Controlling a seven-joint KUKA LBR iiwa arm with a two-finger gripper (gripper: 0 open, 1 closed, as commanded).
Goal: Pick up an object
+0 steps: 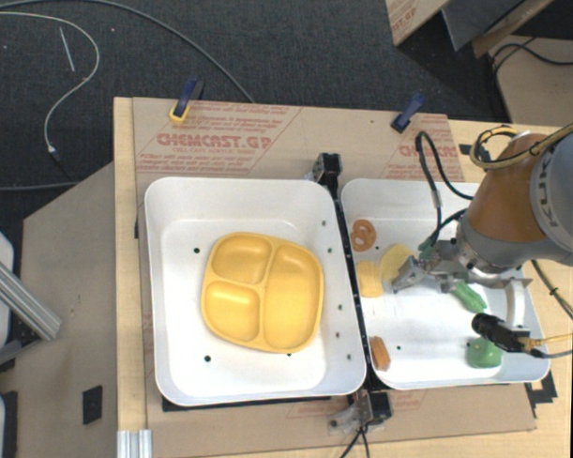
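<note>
With the hand (407, 275) lowered at nine o'clock in the right-hand shallow white bin (432, 374), beside a pale yellow piece (393, 262), nothing is seen lifted, and its grip cannot be told.

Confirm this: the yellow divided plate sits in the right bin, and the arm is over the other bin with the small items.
Wrong bin. The camera view shows the yellow divided plate in the left bin; the arm is over the right bin with the small items.

Bench (271, 138) bears left bin (162, 294), right bin (422, 369).
</note>
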